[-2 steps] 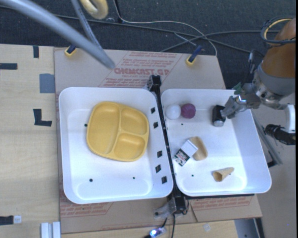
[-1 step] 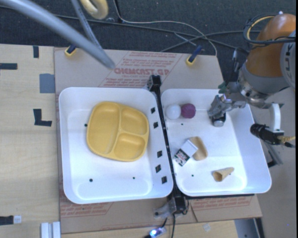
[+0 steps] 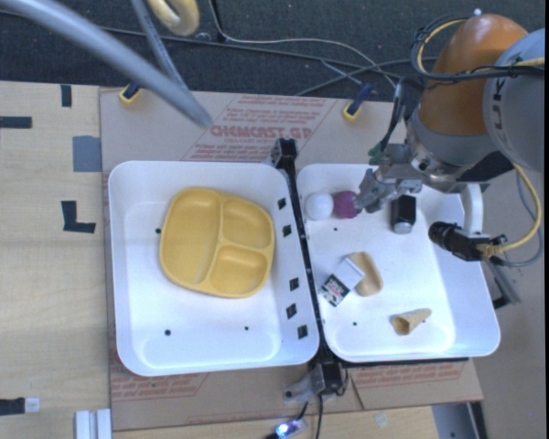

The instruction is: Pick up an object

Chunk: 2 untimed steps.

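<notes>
The gripper (image 3: 371, 195), at the right bin's (image 3: 457, 337) eleven o'clock, touches a small purple ball (image 3: 345, 204); finger state unreadable. Ball likely light, slippery; grasp across its middle.

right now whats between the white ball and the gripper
In the camera view, a small purple ball sits between the white ball and the gripper, close against both.
</notes>
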### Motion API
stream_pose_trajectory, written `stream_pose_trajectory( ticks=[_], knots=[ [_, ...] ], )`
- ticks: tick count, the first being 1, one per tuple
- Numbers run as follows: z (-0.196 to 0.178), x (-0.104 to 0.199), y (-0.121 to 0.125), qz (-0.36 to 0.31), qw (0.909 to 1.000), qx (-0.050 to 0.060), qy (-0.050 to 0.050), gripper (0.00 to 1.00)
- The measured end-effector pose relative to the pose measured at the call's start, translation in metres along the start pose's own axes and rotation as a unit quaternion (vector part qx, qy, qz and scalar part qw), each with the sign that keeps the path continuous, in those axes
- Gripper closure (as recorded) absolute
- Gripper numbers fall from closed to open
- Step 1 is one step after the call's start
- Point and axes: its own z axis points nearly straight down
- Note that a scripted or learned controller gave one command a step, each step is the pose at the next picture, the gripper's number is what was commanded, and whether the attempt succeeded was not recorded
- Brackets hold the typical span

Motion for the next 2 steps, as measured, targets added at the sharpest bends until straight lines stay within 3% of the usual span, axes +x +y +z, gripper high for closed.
stream_pose_trajectory(
  ticks=[2],
  knots=[
    [0.008, 0.104, -0.004, 0.001, 1.0, 0.001, 0.0, 1.0]
  ],
)
